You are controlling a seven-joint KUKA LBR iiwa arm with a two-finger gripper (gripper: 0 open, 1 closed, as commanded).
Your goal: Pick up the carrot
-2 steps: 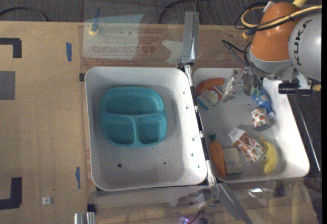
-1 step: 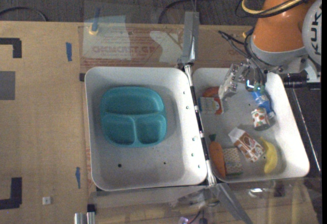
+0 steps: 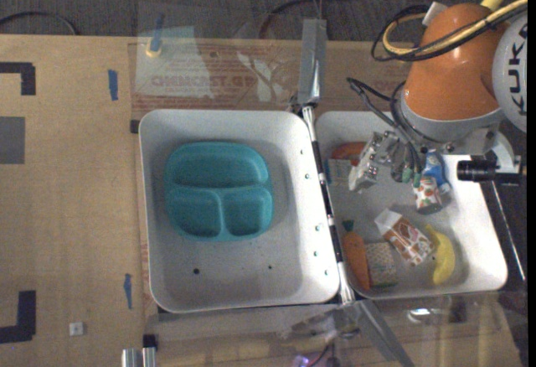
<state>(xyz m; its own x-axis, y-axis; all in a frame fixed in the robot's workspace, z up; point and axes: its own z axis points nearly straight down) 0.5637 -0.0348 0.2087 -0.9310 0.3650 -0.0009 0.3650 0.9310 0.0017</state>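
Note:
The carrot point(image 3: 356, 260) is a short orange piece with a green tip. It lies along the left wall of the right bin point(image 3: 486, 273), near the front. My gripper point(image 3: 376, 162) hangs over the back left part of that bin, well behind the carrot and apart from it. Nothing shows in its grasp. The grey arm with its orange band point(image 3: 452, 64) covers the bin's back right corner.
Beside the carrot lie a tan square block point(image 3: 383, 264), a printed packet point(image 3: 408, 240) and a banana point(image 3: 442, 255). A small bottle point(image 3: 429, 189) and a red-orange item point(image 3: 346, 152) sit near the gripper. The left bin point(image 3: 159, 273) holds a teal divided plate point(image 3: 218, 189).

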